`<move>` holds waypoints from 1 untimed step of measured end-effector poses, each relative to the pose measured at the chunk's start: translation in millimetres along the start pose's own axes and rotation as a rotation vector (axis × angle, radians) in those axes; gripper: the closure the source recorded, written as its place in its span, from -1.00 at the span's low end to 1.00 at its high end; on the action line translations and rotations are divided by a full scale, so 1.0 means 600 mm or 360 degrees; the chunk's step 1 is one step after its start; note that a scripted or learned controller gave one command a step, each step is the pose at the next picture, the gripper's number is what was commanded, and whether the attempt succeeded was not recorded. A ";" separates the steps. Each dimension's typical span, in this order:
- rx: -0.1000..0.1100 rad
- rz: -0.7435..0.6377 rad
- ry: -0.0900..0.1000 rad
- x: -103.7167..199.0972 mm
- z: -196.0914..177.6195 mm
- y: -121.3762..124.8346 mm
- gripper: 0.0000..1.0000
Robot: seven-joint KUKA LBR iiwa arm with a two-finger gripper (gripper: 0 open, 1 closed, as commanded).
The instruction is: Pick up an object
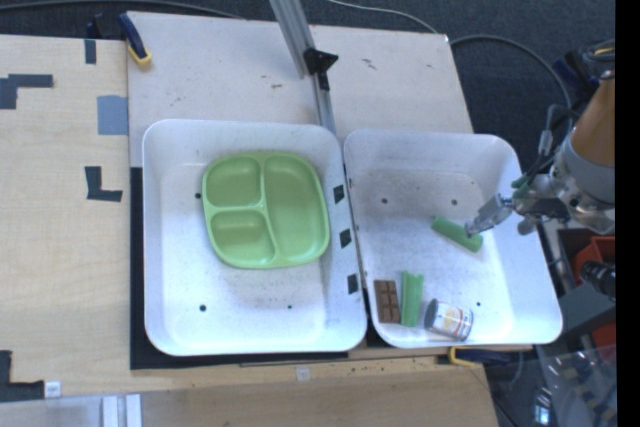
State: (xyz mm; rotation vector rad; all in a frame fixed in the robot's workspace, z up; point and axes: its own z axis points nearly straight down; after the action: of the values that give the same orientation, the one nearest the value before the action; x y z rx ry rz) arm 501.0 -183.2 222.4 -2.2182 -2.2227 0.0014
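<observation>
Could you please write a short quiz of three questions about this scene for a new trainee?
1. True or false: the green plate lies in the left bin.
2. Which thing is nearest the gripper? A) brown block B) green wedge C) small jar
3. Fill in: the plate has ___ compartments.

Key: 1 true; 2 B; 3 three.
</observation>
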 end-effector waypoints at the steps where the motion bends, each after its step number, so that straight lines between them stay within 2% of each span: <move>1: 0.0000 0.0000 0.0000 0.000 0.000 0.000 -1.00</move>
State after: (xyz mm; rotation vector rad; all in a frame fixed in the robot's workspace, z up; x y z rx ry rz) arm 500.9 -183.4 222.5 -2.2183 -2.2224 0.0015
